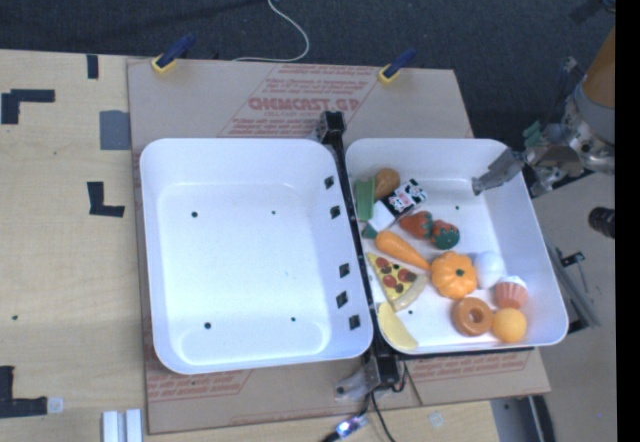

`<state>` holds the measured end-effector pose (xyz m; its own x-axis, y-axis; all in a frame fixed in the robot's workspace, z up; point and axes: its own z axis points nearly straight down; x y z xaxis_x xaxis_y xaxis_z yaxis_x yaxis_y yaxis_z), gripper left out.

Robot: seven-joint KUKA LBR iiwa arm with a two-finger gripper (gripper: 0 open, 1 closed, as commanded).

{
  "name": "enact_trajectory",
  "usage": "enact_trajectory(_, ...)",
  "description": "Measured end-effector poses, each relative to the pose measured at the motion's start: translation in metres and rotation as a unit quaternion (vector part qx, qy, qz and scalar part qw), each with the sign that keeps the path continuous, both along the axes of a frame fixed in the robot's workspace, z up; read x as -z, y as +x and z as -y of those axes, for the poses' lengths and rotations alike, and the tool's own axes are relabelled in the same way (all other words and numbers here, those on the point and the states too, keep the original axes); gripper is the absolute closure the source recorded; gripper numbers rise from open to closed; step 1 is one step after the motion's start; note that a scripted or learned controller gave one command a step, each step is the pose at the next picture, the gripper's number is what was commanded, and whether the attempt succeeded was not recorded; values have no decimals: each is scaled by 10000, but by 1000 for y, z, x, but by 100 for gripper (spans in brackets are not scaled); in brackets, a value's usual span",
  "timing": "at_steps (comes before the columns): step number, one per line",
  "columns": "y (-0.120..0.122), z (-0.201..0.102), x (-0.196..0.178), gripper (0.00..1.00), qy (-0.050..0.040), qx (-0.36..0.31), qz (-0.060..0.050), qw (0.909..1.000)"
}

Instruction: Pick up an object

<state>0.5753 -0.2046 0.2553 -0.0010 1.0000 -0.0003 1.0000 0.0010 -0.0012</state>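
Observation:
The right white bin holds several toy foods. Among them are an orange pumpkin, a carrot, a pizza slice, a donut, an orange ball, a pink cupcake, a red piece and a black-and-white card. My gripper hangs over the bin's upper right corner, apart from the toys. Nothing shows in its grasp.
The left white bin sits against the right one, with a black hinge strip between them. Both rest on a cardboard sheet held by blue-and-yellow clamps. A brown bread piece, a green piece and a yellow wedge lie along the divider.

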Motion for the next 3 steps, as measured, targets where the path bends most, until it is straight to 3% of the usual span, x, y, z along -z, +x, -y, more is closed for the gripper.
enact_trajectory(1,14,-11,147,0,-9,-8,81,10000)
enact_trajectory(2,87,-28,158,0,-37,16,87,10000)
enact_trajectory(3,50,-38,163,0,-19,23,101,9999)
